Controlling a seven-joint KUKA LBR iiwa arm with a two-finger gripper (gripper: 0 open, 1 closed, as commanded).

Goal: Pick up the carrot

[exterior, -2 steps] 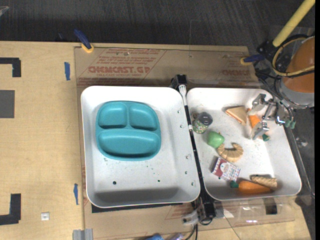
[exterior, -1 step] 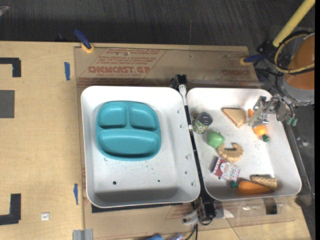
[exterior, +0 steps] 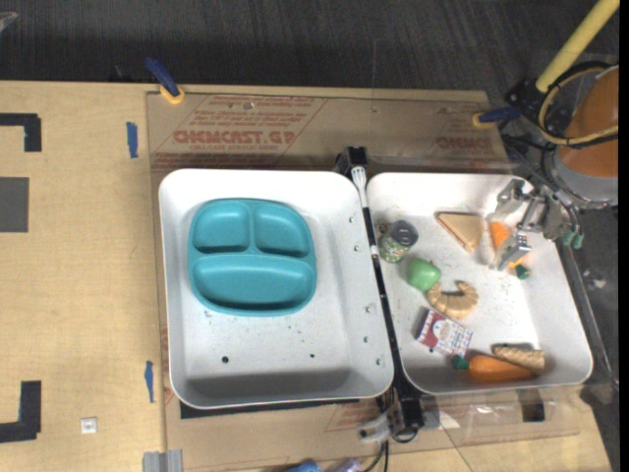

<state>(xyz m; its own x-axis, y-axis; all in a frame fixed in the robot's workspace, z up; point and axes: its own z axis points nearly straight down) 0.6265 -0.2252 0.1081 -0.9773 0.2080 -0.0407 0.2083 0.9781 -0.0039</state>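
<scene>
Clearly nothing is lifted yet: the carrot (exterior: 488, 367) lies at the right bin's (exterior: 580, 337) near edge, well apart from the gripper (exterior: 513, 232), whose grip cannot be judged.

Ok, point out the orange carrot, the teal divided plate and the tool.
Orange carrot (exterior: 488, 368): camera view, middle of its body.
Teal divided plate (exterior: 253, 295): camera view, bare lower compartment.
Tool (exterior: 513, 234): camera view, midway between its fingertips.
</scene>
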